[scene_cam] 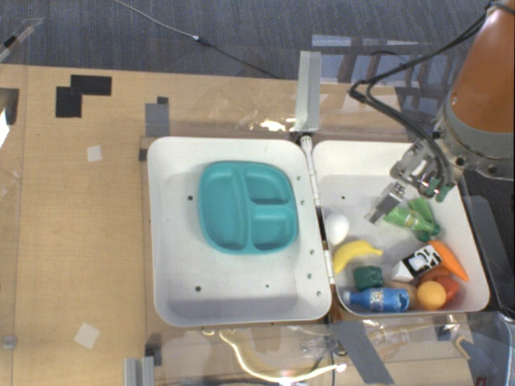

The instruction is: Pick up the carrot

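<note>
The orange carrot lies at the right side of the right bin, pointing toward the bin's near right corner. My gripper hangs over the middle of that bin, up and to the left of the carrot and well apart from it. Its fingers are open with nothing between them. A light green item lies just to the right of the gripper, between it and the carrot.
Crowded along the right bin's near side are a white egg, a banana, a dark green piece, a blue bottle, an orange and a black-and-white block. A teal divided plate sits in the left bin.
</note>
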`<state>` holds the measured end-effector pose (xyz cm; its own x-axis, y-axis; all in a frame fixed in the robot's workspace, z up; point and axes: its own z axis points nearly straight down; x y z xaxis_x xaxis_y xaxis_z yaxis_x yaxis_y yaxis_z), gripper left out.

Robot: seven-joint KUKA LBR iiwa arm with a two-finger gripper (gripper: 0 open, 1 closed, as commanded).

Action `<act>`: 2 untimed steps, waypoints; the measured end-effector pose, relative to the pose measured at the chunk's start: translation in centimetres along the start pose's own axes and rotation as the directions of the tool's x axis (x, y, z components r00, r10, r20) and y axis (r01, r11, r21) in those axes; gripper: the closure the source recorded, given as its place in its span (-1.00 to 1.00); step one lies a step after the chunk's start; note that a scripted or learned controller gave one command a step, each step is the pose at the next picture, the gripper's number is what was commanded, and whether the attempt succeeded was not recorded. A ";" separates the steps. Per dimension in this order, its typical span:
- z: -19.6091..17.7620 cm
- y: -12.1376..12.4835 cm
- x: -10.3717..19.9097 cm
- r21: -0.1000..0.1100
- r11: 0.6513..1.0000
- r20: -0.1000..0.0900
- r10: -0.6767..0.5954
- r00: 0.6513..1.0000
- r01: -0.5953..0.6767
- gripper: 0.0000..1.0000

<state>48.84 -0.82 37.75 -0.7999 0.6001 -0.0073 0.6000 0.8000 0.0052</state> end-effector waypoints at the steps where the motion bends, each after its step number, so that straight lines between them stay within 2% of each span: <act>1: 0.0 0.0 0.0 0.000 1.000 0.000 0.000 1.000 0.000 -1.00; 2: 0.0 0.0 0.0 0.000 1.000 0.000 0.000 1.000 0.000 -1.00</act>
<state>48.84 -0.82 37.75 -0.7999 0.6001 -0.0073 0.6000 0.8000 0.0052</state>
